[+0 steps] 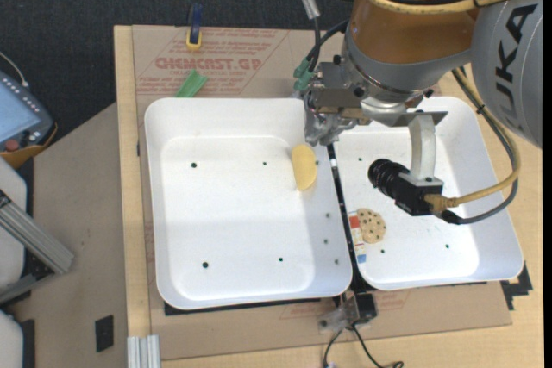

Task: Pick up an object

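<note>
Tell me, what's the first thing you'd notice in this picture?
The big grey arm with the orange band fills the upper right, its gripper reaching down at the divide between the two white bins. Just below it a pale yellow object lies in the left bin, near its right wall. A round spotted disc lies in the right bin.

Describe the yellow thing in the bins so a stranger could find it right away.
Start at the left white bin. Near its right wall, just below the hand, lies a pale yellow oblong piece. Its neighbour, the round speckled cookie, lies in the right bin.
</note>
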Available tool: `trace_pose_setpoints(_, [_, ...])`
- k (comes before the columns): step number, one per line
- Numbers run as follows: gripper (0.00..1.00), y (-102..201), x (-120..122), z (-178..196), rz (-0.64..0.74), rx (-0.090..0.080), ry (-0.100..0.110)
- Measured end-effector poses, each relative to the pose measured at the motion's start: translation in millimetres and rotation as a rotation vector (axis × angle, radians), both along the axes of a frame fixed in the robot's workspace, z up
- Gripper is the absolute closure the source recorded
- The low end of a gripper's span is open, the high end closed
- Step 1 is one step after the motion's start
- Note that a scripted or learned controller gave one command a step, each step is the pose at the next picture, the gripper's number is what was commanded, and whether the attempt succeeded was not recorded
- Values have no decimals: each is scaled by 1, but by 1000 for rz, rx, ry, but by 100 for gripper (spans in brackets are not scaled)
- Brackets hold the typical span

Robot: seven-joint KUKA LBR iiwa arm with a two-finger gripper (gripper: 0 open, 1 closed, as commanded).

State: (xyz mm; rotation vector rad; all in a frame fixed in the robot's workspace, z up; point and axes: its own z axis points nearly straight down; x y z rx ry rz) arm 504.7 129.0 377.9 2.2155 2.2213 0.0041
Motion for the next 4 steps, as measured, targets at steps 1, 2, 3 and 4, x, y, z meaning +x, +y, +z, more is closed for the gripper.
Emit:
trace_pose_setpoints(1, [100, 2, -28, -70, -3, -1, 15])
trace_pose_setpoints(2, [100, -66, -25, -52, -10, 0, 2])
trace_pose_setpoints(3, [100, -17, -19, 44, 4, 5, -8])
trace_pose_setpoints(4, [100, 27, 17, -14, 0, 0, 10])
